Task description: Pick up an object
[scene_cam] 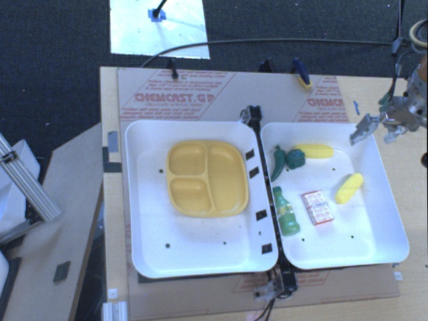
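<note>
Gripper (376, 127) open, empty, above right bin's (394, 209) far corner. Nearest target: yellow corn (350, 188); descend straddling its short axis

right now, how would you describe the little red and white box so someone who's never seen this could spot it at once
Look at the right white bin, the one holding several small items rather than the yellow tray. Near its middle, toward the front, lies the small box, between the green bottle on its left and a yellow corn cob up to its right. It is the one flat rectangular item, red and white.
</note>
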